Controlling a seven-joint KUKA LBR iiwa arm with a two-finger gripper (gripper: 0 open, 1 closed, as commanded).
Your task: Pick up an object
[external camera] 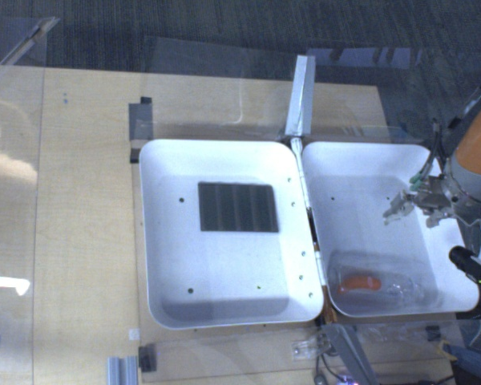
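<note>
Two white bins sit side by side on the counter (80, 215). The left bin (168, 295) holds a dark ribbed panel (237, 208). The right bin (361, 167) holds a clear object with an orange end (377, 285) (near its front edge), and the gripper (417, 203) hovers above this bin's right side.

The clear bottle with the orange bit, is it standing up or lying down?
Lying down: the clear bottle stretches sideways along the right bin's near edge.

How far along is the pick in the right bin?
Nothing looks picked yet. The clear object with an orange part lies on the floor of the right bin, near its front edge. In hand: the gripper sits over the bin's right side, apart from the object, with nothing visibly held. Left to do: reach the object, close on it and lift. The left bin holds a dark ribbed pad.
</note>
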